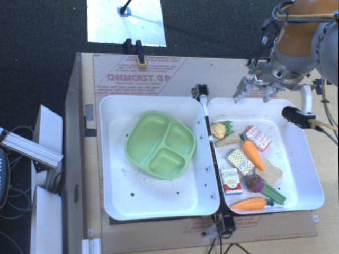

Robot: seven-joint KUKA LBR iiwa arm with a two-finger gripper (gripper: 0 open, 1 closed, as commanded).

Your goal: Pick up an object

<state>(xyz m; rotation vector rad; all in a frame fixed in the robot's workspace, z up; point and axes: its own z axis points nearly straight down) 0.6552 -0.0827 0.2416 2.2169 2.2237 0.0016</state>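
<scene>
Carrots (252, 153), cartons and other toy food sit heaped in the right bin (303, 157), so there's plenty to grab while the plate (160, 144) hogs the left one. My gripper (255, 89) hangs spread and empty above that bin's 12 o'clock rim, fingers apart to fit something.

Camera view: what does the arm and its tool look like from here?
The grey rounded arm has a bulbous orange band above the wrist, with thin cables looping alongside. Below it sits a metallic grey two-finger tool, pale and angular.

Grey arm (323, 41), orange band, black cables; silvery 2-finger tool (255, 90).
</scene>
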